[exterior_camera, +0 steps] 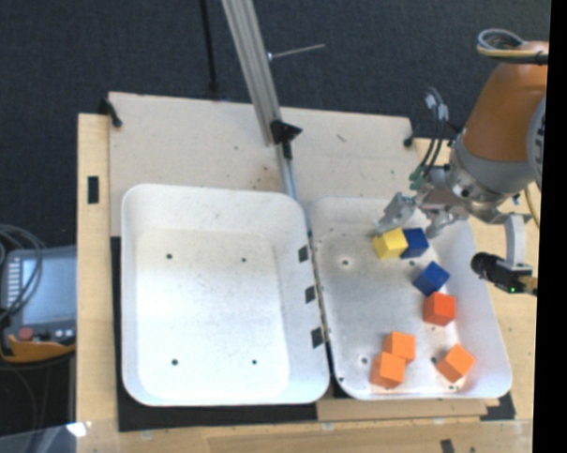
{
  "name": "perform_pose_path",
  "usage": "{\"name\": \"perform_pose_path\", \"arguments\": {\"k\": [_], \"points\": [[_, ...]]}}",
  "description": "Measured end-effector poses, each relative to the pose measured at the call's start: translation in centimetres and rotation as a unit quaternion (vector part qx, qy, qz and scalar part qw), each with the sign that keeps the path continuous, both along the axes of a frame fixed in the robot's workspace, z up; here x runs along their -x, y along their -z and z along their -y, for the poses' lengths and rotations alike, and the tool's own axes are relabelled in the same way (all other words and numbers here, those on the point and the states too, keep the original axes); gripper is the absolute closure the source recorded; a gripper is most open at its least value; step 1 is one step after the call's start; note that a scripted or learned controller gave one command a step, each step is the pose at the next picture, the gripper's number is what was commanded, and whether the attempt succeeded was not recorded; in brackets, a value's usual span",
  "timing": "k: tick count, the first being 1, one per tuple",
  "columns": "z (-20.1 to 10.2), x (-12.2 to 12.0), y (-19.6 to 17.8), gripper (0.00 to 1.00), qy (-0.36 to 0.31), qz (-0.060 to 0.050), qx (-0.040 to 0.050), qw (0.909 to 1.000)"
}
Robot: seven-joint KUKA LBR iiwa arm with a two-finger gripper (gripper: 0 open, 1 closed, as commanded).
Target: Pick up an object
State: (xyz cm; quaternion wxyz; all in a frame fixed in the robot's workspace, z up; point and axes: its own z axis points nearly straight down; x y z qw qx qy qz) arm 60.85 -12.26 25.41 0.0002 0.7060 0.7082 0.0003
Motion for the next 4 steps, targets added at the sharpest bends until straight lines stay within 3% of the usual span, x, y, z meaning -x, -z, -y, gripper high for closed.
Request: {"name": "perform_pose_path", "arguments": {"k": [1,2,4], "points": [[0.0,0.0,0.0,0.0,0.0,0.0,-0.0001,1.0],[-0.1,-0.9,5.5,0.0,0.001,-0.002,0.0009,1.0],[-0.2,-0.1,14.2,0.0,0.003,-0.002,0.0007,1.0]]}}
